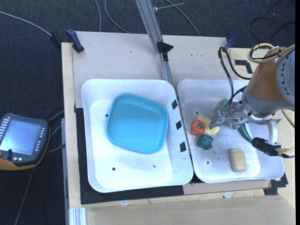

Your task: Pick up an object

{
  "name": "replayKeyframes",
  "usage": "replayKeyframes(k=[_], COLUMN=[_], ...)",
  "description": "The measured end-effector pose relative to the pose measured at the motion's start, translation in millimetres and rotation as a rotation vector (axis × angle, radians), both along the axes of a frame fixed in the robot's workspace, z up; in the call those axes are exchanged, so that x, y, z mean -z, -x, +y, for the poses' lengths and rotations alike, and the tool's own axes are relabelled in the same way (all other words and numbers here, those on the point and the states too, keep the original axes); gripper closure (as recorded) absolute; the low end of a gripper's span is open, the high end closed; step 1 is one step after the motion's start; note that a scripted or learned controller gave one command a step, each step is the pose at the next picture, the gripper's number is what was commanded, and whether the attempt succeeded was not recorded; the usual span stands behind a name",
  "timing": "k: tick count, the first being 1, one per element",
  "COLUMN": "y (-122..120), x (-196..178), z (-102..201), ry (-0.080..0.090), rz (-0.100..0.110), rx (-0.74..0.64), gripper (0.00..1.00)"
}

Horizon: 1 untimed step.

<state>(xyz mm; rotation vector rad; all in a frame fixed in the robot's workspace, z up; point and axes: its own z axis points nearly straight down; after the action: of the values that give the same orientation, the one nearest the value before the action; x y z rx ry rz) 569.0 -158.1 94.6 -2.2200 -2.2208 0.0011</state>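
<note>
Dark carpet and loose cables surround your pale surface (122, 55) bearing two white bins. Your end effector (216, 121) reaches into the right bin (267, 171), beside a small red-orange toy (198, 127), a yellow piece and a teal lump (205, 142); whether it grips anything, you cannot tell. These toys look light, possibly soft; pinch across their middles.

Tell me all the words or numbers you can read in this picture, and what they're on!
No words or numbers can be read.
The handheld controller beside the bench has a lit screen, but anything on it is too small and blurred to read.
The blue plate, the white bins and the toys near the claw show no writing.
</note>
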Motion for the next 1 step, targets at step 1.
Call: replayKeyframes(k=[1], y=[-0.9], x=[-11.8], z=[-0.2], ry=[0.001], rz=[-0.003], rx=[0.000], gripper=[1.00])
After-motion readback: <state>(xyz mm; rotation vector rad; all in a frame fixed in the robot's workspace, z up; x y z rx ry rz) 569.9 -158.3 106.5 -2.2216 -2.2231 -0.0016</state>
